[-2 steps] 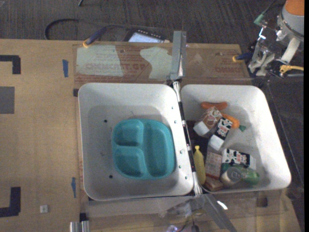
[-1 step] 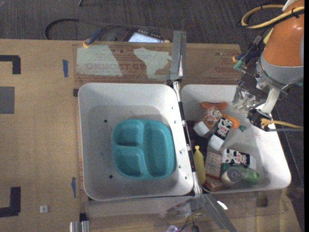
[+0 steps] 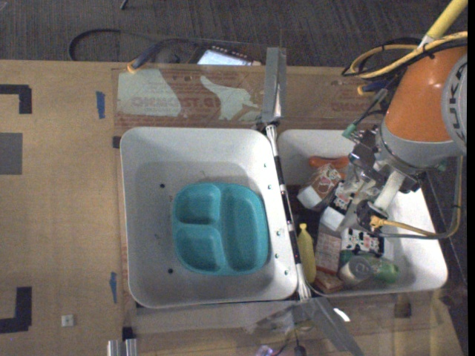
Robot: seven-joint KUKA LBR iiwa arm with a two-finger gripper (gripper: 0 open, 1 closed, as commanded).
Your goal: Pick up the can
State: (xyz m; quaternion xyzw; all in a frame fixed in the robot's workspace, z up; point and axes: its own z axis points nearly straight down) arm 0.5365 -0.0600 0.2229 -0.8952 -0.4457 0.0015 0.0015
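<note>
The can [image 3: 359, 268] lies on its side near the front edge of the right bin [image 3: 427, 262], its grey round end facing left and its green body pointing right. My gripper [image 3: 358, 212] hangs over the middle of the right bin, just behind the can and a little above the clutter. A black-and-white patterned package [image 3: 364, 241] sits between the gripper and the can. The arm's bulk hides the gripper's tips.
The left bin [image 3: 141, 154] holds a teal divided tray [image 3: 220, 227]. In the right bin, a yellow bottle [image 3: 305, 252] lies along the left wall, with a reddish box [image 3: 327, 252], a white bottle [image 3: 312, 196] and a brown-labelled bottle [image 3: 326, 176] nearby. A yellow cable [image 3: 408, 231] trails right.
</note>
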